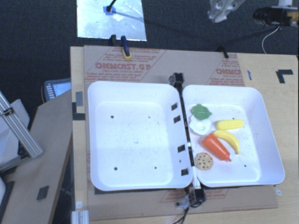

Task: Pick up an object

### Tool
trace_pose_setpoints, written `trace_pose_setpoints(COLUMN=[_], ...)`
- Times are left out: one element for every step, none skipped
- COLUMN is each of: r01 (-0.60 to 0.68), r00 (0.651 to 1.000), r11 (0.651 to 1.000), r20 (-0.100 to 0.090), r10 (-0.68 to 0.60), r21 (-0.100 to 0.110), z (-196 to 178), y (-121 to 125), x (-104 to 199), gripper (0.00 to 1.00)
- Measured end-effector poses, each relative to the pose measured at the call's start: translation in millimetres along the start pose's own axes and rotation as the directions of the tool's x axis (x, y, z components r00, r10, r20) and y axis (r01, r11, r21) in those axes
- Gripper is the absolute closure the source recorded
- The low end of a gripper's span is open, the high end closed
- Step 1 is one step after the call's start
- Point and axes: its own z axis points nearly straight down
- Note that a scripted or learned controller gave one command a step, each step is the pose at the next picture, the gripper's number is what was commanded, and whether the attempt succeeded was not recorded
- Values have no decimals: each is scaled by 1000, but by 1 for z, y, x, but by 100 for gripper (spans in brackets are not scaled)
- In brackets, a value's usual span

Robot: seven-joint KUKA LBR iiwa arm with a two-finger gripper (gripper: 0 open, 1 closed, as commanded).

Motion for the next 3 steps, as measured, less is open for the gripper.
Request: trace_pose_setpoints(r01=[0, 7, 9], r00=[1000, 1000, 1000], r11=[1000, 1000, 1000], r20=[0, -2, -2], r10=[0, -7, -9], r21=[0, -1, 0], z=[0, 0, 11], y=[0, 0, -1], x=[-14, 63, 134], gripper=[100, 100, 100])
